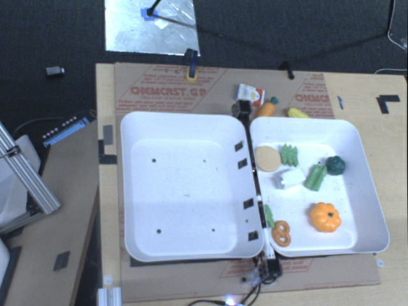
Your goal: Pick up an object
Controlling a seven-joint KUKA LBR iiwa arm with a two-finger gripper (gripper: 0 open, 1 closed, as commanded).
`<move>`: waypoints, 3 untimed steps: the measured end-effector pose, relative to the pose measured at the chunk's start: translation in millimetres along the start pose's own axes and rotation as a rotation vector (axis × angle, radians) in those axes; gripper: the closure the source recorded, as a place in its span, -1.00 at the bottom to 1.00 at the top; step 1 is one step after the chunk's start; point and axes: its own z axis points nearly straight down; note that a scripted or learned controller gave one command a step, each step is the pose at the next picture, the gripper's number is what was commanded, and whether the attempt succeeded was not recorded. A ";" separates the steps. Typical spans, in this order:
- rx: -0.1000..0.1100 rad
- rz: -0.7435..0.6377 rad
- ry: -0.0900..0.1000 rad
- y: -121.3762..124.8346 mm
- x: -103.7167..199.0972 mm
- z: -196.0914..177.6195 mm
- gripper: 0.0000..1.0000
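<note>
**Pick not started: candidates all in right bin**

Arm and end effector: can't tell the state from this view; nothing is being held as far as the frame goes.

Right shallow white bin [366, 171] holds everything; left shallow white bin [137, 145] has no objects in it. Contents: small orange toy pumpkin [325, 217] toward the near right, well apart from the rest; brown pretzel-shaped piece [281, 233] near the divider at the front; round tan disc [268, 159] just beside a green ridged piece [290, 155]; a white blocky item [290, 178] touching or nearly touching a green elongated vegetable piece [315, 176]; dark green broccoli-like head [335, 165] beside that.

My pick: the pumpkin; free space on all sides, so fingers can drop in cleanly. Judging by looks, it's light hollow plastic; stiff; rounded and likely slick, so it could squirt out of a pinch. Grip across the widest part, centred, fingers low on the body; avoid the stem.
</note>
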 end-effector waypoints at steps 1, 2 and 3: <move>0.000 -0.004 0.000 0.4 1.4 -11.1 1.00; 0.018 0.003 0.006 -81.2 0.4 115.5 1.00; 0.000 -0.004 0.000 -49.6 1.2 111.4 1.00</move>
